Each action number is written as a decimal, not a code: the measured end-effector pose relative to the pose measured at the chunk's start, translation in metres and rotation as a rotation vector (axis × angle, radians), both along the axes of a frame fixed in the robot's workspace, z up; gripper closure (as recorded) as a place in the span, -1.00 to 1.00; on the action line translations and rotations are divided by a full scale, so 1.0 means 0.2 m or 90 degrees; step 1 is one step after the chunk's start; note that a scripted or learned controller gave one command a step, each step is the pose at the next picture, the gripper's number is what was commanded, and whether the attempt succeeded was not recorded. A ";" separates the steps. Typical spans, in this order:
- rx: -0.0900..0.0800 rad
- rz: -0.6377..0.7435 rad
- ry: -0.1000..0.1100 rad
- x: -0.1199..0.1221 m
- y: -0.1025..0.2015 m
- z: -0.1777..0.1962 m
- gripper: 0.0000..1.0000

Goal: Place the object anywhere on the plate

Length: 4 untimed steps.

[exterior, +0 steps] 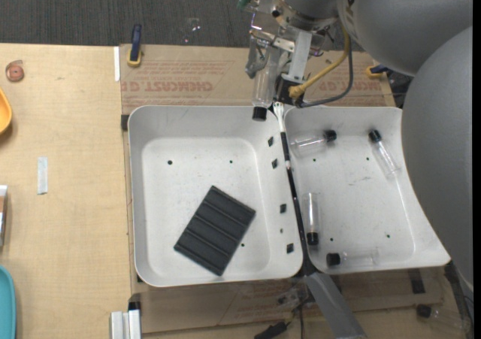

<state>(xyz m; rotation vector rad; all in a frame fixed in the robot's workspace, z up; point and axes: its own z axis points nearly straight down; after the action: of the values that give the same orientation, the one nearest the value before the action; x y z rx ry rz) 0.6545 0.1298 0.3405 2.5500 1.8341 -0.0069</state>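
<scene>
A black ribbed plate (216, 229) lies flat and askew in the left bin (150, 134), toward its front. My gripper (272, 95) hangs over the back rim where the two bins meet, well behind the plate. A clear tube (260, 93) with a black cap at its lower end hangs upright between the fingers, so the gripper is shut on it. The cap sits just above the left bin's back right corner.
The right bin (421, 247) holds several more clear tubes with black caps, such as one at the back (310, 142), one at the back right (383, 155) and one by the divider (311, 216). Cardboard (188, 78) lies behind the bins.
</scene>
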 end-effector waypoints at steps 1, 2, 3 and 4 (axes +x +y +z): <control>0.001 0.156 0.000 0.01 0.13 0.42 1.00; 0.002 0.618 0.000 0.03 0.49 0.50 1.00; 0.000 0.618 0.001 0.03 0.49 0.54 1.00; -0.002 0.617 0.002 0.04 0.48 0.57 1.00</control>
<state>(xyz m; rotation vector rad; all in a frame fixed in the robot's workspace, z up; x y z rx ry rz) 0.6622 0.2265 0.4553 1.4008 2.8084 -0.0112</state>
